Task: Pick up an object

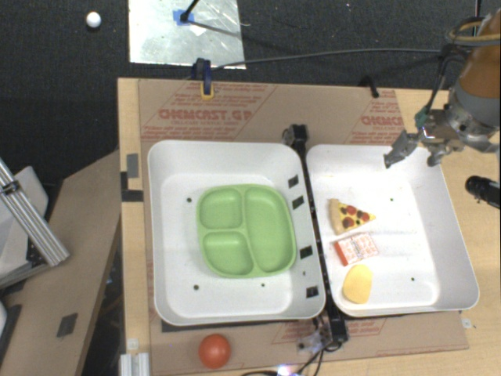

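The left bin is a shallow white tray, and in its middle lies a green divided plate with three compartments: two small ones on its left side and one long one on its right. Nothing lies in any of the compartments.

Just right of that plate, across the black clips where the two trays meet, sits the right bin, also white and shallow. Three small things lie in it in a rough column near its left wall, all to the right of the green plate. Farthest back is a pizza slice, a tan wedge with red round spots on top, its crust toward the plate and its tip pointing away. Just in front of it is a red and white packet, lying flat and slightly turned. Nearest the front edge is a yellow rounded piece, smooth and plain, close to the packet.

Well right of the plate and beyond the pizza slice, the gripper hangs over the right bin's far corner with its two fingers spread apart and nothing between them.
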Tool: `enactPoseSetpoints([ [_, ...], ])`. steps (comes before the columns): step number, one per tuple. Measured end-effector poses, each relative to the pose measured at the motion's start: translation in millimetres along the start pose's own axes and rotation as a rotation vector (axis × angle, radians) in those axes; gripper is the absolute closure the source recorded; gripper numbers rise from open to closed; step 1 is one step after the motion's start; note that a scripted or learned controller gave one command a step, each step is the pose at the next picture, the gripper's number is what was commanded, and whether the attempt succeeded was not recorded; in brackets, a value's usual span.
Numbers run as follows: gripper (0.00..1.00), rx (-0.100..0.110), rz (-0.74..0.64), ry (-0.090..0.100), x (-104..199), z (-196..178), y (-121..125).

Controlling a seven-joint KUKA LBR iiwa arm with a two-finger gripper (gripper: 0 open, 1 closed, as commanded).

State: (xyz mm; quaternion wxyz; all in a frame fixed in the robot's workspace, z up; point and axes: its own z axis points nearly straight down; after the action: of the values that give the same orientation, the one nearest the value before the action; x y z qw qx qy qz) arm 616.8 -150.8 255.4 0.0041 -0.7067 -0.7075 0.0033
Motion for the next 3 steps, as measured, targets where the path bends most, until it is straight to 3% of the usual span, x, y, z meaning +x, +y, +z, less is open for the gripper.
enactPoseSetpoints([
  [1,0.00,-0.012,-0.002,-0.002,0.4,-7.7,1.9],
  [3,0.00,-0.010,-0.001,-0.001,-3.2,79.4,-1.0],
])
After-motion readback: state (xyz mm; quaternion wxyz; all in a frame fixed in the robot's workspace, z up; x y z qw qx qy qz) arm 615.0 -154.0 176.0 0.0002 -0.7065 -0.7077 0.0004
